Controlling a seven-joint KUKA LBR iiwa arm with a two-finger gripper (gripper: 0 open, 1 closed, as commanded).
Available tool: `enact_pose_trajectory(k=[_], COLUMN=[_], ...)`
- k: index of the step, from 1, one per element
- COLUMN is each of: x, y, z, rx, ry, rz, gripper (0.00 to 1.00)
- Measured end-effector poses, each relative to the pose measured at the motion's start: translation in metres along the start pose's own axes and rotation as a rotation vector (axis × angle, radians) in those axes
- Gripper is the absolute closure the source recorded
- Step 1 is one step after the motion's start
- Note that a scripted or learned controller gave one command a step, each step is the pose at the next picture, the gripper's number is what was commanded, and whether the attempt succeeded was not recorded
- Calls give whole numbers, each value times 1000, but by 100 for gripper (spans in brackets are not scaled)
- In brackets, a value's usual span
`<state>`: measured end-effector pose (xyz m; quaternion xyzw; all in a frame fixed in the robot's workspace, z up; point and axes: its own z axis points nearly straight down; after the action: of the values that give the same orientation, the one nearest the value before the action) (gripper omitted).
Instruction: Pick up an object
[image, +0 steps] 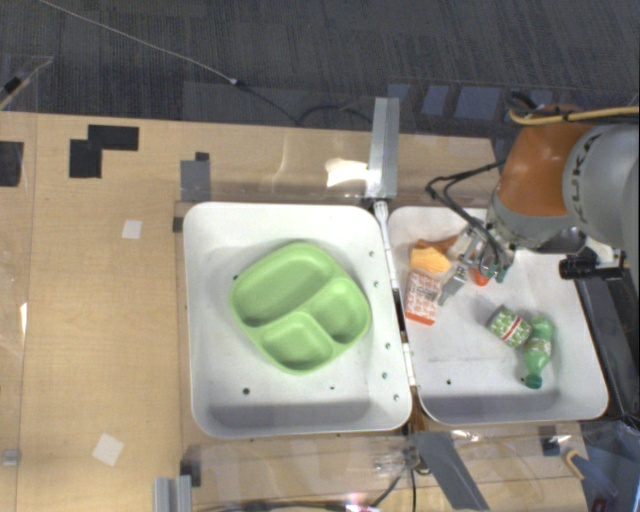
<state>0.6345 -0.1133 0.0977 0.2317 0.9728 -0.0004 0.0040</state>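
In the right bin (570, 400) lie several objects. An orange and yellow piece (431, 259) sits at the upper left, with a red and white packet (423, 298) just below it. A green bottle with a red and white label (524, 342) lies at the lower right. My gripper (472, 274) hangs open over the upper middle of this bin, right of the orange piece. A small red thing (482, 279) shows at its tips; whether it is touched I cannot tell. Nothing is lifted between the fingers.
The left bin (215, 400) holds a green divided plate (300, 305). A metal divider post (384, 140) stands between the bins at the back. Cables loop off the arm's orange band (535, 170) above the right bin.
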Motion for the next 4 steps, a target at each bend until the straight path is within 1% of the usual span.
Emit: enact_pose_trajectory(k=[1, 2, 3, 4], x=[-5, 50, 110, 165], y=[5, 92, 108, 169], z=[-16, -94, -110, -2], rx=[-10, -10, -2, -7], ry=[-25, -5, 4, 2], rz=[-7, 50, 511, 968], gripper=[100, 100, 100, 100])
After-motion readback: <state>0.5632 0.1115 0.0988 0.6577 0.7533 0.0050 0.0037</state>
